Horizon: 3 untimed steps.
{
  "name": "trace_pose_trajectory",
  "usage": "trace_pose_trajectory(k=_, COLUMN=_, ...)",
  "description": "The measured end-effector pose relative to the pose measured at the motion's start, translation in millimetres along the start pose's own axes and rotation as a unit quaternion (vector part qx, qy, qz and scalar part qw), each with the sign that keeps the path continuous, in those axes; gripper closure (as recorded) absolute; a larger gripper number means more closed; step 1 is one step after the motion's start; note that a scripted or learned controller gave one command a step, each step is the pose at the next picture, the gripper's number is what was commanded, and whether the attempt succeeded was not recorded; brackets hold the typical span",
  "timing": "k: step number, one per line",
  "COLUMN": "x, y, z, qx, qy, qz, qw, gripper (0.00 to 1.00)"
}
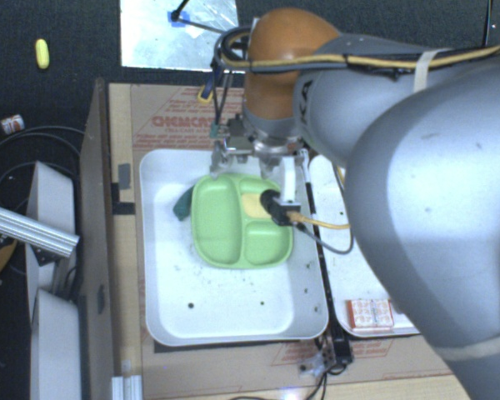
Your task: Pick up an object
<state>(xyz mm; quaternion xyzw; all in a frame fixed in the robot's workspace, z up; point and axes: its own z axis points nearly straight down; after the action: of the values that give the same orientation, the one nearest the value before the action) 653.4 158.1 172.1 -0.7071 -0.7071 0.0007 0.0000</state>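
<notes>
- Hovering over the left bin (233, 319) right now — gripper (254, 161) sits at the far edge of the green divided tray (233, 223), wrist body blocks the tips, so I cannot tell whether anything is grasped or what state it is in.
- Green tray lies in the middle of the left bin, directly on the near side of the gripper; its long axis runs roughly far-to-near, slightly skewed.
- A yellow piece (252, 205) rests in the tray's far-right compartment, just beside the black fitting (272, 205) with the yellow hose on the wrist.
- A dark teal object (183, 203) pokes out at the tray's left edge, touching or tucked under it — cannot tell which.
- My read: tray's far rim is the nearest grab; a flat wide tray is awkward for two fingers, rim pinch only.
- In the way: the bin divider wall on the right is close to the tray's right edge.
- Right bin (337, 265) holds a small patterned box (369, 312) near its near edge, mostly under the arm (417, 182).
</notes>
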Motion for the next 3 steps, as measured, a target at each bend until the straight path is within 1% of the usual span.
trace_pose_trajectory(k=1, x=73.1, y=-62.3, z=-1.8, qx=0.001, qy=0.002, qz=-0.005, qw=1.0000, gripper=0.00)
trace_pose_trajectory(k=2, x=73.8, y=-109.0, z=70.4, qx=0.004, qy=0.000, qz=-0.001, qw=1.0000, gripper=0.00)
trace_pose_trajectory(k=3, x=55.5, y=-132.7, z=-99.4, qx=-0.007, qy=0.004, qz=-0.002, qw=1.0000, gripper=0.00)
